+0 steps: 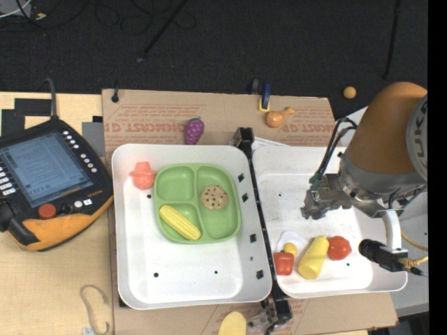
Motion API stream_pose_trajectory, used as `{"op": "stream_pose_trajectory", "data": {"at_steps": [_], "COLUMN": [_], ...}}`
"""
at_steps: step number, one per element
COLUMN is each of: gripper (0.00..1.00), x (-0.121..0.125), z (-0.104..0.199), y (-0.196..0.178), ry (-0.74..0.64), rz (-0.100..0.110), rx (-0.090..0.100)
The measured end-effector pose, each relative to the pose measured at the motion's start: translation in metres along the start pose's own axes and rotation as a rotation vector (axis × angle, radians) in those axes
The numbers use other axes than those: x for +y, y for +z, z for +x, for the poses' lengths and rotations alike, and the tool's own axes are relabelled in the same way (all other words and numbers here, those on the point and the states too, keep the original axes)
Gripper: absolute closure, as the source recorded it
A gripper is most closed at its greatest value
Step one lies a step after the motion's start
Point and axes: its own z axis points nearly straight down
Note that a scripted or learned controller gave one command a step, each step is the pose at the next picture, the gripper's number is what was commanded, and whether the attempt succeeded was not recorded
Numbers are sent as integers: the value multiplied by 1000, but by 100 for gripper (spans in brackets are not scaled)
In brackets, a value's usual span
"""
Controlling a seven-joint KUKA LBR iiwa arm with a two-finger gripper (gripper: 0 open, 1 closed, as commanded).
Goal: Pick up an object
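**Q:** Where is the arm, and what is its hand doing?

**A:** The grey arm (391,145) with its orange band reaches in from three o'clock. Its hand (316,206) hangs over the right bin (279,169), near that bin's centre. The hand is dark and small from this slant, so I cannot tell whether it is clenched or released. Nothing shows between its tips.

**Q:** Which objects could it pick up?

**A:** At six o'clock from the hand, along the right bin's near edge, sits a cluster: a red block-like toy (283,263), a small yellow piece (290,248) touching it, a yellow bottle-shaped toy (313,257) and a red tomato (339,248) just beside that. All lie apart from the hand.

**Q:** And the left bin?

**A:** The left bin (181,285) holds a green divided plate (198,202). A corn cob (180,222) lies in its seven o'clock compartment and a cookie (214,197) in its three o'clock compartment. A pink toy (142,175) rests at ten o'clock of the plate, touching its rim.

**Q:** Anything outside the bins?

**A:** On the bench (49,292), a teach pendant (49,180) sits at nine o'clock. At twelve o'clock, on cardboard (154,121), lie purple grapes (194,130) and an orange pear-shaped toy (278,116). A yellow toy (232,323) sits at six o'clock.
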Motion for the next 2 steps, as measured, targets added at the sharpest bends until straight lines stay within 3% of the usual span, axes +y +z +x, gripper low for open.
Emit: {"op": "stream_pose_trajectory", "data": {"at_steps": [1, 2], "gripper": [100, 100], "x": [-13, -7], "z": [-2, 1], "y": [-16, 2], "ry": [3, 2], "rz": [-2, 1], "rx": [1, 0]}}
